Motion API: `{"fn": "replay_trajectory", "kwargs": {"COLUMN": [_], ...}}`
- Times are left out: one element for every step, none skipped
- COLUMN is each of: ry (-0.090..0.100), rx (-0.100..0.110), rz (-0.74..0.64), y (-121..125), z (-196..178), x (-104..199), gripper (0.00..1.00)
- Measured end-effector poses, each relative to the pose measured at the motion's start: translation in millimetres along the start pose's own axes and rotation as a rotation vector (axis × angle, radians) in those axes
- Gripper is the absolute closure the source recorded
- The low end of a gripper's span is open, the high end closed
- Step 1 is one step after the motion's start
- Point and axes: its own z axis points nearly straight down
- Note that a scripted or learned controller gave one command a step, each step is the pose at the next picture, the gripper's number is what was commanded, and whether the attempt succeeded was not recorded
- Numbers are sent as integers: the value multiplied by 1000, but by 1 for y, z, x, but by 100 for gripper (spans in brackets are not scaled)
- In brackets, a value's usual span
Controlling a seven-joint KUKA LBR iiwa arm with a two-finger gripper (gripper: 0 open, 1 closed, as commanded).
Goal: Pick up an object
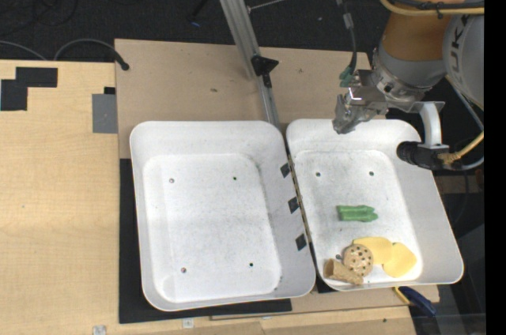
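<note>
Camera view: small green obj (356, 212), oblong, flat in right bin (443, 242).

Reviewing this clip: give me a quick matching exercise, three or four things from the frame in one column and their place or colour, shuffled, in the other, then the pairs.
Things:
1. green object
2. yellow pieces
3. gripper
4. cookie-like round piece

Descriptions:
A. over the far rim of the right bin
B. brown with dark dots, near corner of the right bin
C. lying mid-floor in the right bin, apart from the other items
D. pale, flat, beside the dotted piece

Pairs: 1-C, 2-D, 3-A, 4-B
</note>
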Motion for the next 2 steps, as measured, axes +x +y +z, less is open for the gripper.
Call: {"fn": "replay_trajectory", "kwargs": {"ry": [0,-1], "rx": [1,2], "rz": [1,0], "y": [-8,-7], "z": [19,35], "x": [53,104], "gripper": [100,100]}}
